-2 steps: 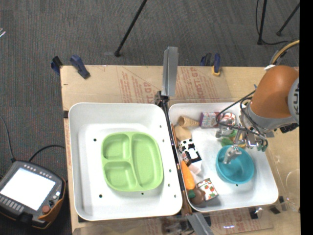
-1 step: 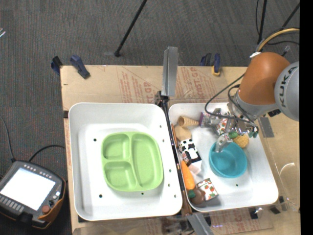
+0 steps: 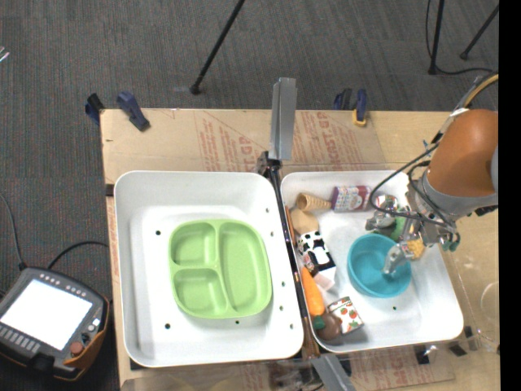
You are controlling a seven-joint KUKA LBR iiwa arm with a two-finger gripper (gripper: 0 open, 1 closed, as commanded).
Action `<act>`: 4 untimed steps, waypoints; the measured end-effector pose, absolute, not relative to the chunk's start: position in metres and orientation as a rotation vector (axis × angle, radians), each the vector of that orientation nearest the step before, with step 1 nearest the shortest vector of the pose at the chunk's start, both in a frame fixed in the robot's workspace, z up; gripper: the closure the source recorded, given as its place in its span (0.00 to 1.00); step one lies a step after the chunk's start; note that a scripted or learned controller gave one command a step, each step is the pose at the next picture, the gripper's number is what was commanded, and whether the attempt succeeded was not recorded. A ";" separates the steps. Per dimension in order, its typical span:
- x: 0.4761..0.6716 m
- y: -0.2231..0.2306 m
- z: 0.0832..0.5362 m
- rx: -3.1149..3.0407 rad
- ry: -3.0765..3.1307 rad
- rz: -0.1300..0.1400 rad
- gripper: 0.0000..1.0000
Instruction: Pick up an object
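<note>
Two shallow white bins sit side by side on the table. The left bin (image 3: 138, 210) carries a single light-green divided plate (image 3: 220, 268), lying flat near its middle with three compartments facing up.

The right bin (image 3: 435, 316) is busier. A teal bowl (image 3: 376, 267) stands upright in its middle. Along the bin's left wall there is a row of small things: a tan cone-shaped piece (image 3: 313, 202) at the far end, a black-and-white patterned carton (image 3: 314, 251) below it, an orange carrot-like piece (image 3: 313, 294) next, and a small box with a strawberry print (image 3: 345, 314) at the near end, touching a dark brown item too small to make out. A small can with a reddish label (image 3: 351, 197) lies on its side near the far wall, just beside the cone.

The arm comes in from the right, its orange band above the bin's right side. The jaws (image 3: 399, 259) hang over the right rim of the teal bowl, close to it or touching. I cannot tell how far apart they stand, or whether anything is between them. A yellowish bit shows beside the wrist, unclear what it is.
</note>
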State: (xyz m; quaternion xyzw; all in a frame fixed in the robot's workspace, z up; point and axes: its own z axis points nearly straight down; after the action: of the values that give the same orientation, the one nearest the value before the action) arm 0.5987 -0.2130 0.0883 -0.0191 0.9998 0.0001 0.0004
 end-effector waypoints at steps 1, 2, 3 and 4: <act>0.602 -0.211 0.101 -0.065 3.134 0.001 1.00; 0.601 -0.211 0.099 -0.066 3.136 0.004 0.00; 0.633 -0.184 0.089 0.176 3.133 0.002 0.00; 0.546 -0.214 0.088 0.169 3.138 0.001 0.00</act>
State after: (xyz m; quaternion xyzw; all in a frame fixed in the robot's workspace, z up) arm 0.5461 -0.2137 0.0875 0.0539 0.9985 0.0004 -0.0003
